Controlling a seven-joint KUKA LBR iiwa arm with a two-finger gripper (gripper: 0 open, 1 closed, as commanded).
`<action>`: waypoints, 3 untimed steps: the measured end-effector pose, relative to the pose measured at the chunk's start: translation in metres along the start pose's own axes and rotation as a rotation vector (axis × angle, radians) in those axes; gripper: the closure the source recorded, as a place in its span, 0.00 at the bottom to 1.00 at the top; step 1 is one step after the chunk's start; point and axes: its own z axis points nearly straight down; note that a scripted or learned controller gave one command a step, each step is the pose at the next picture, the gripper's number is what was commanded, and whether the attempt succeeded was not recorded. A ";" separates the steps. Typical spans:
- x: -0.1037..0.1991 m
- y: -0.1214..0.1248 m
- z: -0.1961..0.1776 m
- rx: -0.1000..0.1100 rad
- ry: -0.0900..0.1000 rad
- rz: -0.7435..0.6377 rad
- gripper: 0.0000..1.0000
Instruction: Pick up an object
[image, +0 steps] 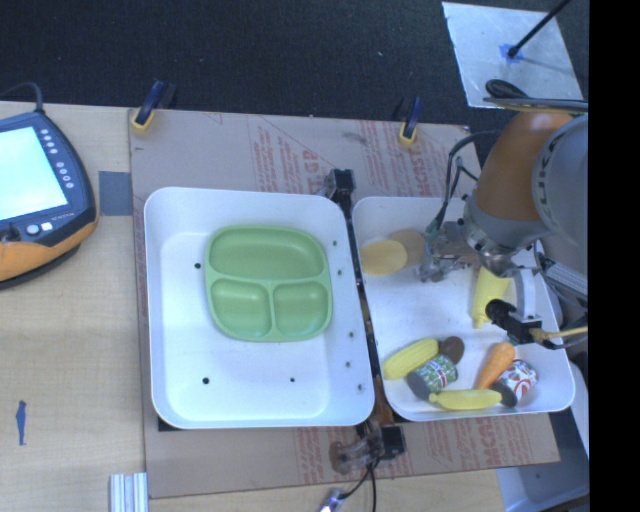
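Approach step: gripper low in right bin, finger state unclear. Nearest object: yellow disc just left, not held. Next: centre over disc, descend, close.

A robotics lab, plainly; far left of the claw a teach pendant lies on the wooden bench; clamps behind it pin cardboard down; the two white bins hold toy food, not real; cables trail off the arm.
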 end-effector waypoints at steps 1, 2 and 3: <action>0.059 0.027 -0.091 -0.006 0.003 0.002 1.00; 0.059 0.027 -0.090 -0.004 0.002 0.003 0.00; 0.020 0.032 -0.080 -0.006 0.001 0.005 0.00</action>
